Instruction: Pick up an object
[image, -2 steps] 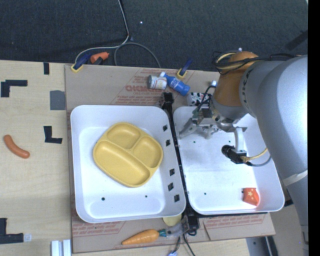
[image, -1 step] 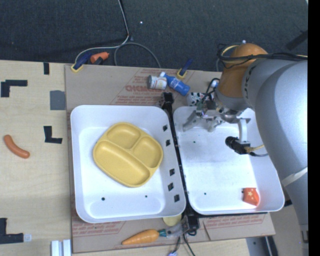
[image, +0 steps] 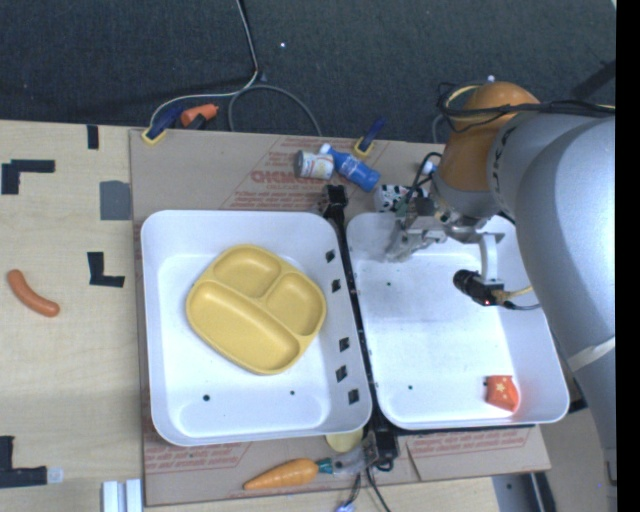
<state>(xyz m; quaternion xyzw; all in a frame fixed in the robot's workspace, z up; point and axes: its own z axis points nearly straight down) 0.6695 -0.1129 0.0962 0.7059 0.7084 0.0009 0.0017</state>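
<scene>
Faint red print on cardboard sheet (image: 262, 180) under bins, too blurred to read

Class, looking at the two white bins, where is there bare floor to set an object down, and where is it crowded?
Right bin: bare middle, between the gripper at the top and the orange-red piece in the bottom right corner. Left bin: crowded by the yellow divided plate; a bare strip runs below it.

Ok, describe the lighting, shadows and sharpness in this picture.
Camera view: even, soft light; faint shadows inside the left bin beside the yellow plate; the arm looms large and slightly soft; the small red object is blurry; no strong glare.
</scene>
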